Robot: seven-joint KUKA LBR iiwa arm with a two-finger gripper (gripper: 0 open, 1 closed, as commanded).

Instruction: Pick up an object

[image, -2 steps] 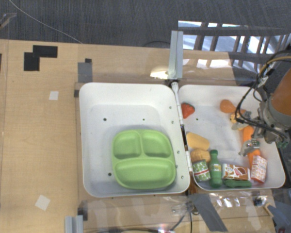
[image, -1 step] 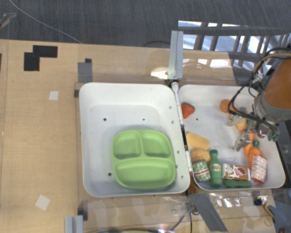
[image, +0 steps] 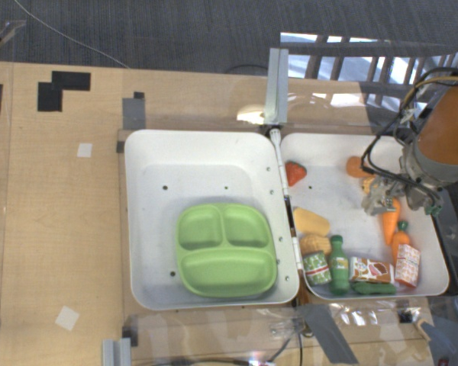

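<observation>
Several toys crowd the right bin [image: 441, 280]: the gripper [image: 382, 197], finger state unclear, hangs above a carrot [image: 390, 225], bottles [image: 338, 264] and boxes [image: 371, 270] near.

A green divided plate [image: 226, 250] lies in a white bin [image: 149, 166]; the carrot [image: 390, 225] is orange.
</observation>
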